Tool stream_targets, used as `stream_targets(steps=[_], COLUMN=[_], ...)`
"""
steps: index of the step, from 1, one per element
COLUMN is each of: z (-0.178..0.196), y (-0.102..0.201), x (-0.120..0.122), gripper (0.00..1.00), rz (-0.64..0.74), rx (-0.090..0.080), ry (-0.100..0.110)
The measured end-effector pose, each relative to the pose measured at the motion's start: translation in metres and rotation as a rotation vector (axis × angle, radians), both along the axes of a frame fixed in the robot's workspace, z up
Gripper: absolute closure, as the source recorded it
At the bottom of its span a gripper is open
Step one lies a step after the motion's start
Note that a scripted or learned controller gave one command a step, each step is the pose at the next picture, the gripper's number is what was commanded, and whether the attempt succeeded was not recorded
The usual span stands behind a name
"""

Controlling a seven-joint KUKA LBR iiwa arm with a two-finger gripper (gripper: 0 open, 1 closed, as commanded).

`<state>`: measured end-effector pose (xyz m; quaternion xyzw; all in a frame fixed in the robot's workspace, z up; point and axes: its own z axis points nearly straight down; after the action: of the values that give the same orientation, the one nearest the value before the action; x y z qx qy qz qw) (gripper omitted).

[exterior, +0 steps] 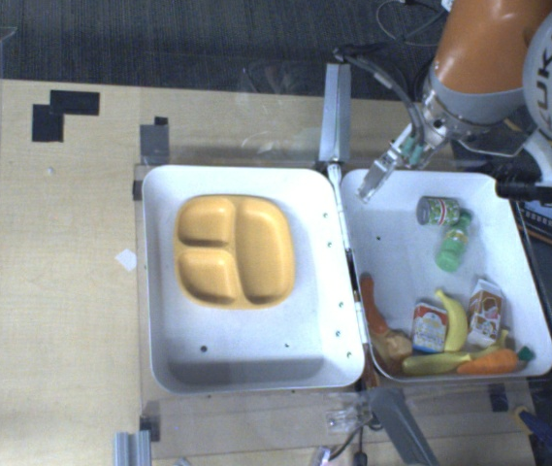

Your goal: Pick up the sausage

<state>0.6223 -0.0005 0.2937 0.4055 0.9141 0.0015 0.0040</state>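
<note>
The sausage (370, 306) is a reddish-brown stick lying along the left wall of the right bin (397, 250), near its front corner. Its lower end touches a brown lumpy item (392, 343). My gripper (366, 189) hangs over the far left corner of the right bin, pointing down and to the left, well behind the sausage and apart from it. Nothing shows in the gripper. The arm's orange band (494, 27) sits above it at the top right.
A yellow divided plate (235, 250) lies in the left bin (256, 357). The right bin also holds a green can (440, 211), a green bottle (453, 246), a banana (455, 320), two small cartons (431, 328), and a carrot (494, 361).
</note>
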Motion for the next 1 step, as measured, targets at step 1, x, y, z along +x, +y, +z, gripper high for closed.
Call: stream_targets(steps=[1], z=[0.0127], y=[0.0017], x=[0.0018], gripper=[1.00], rz=[0.007], rx=[0.000], ry=[-0.009])
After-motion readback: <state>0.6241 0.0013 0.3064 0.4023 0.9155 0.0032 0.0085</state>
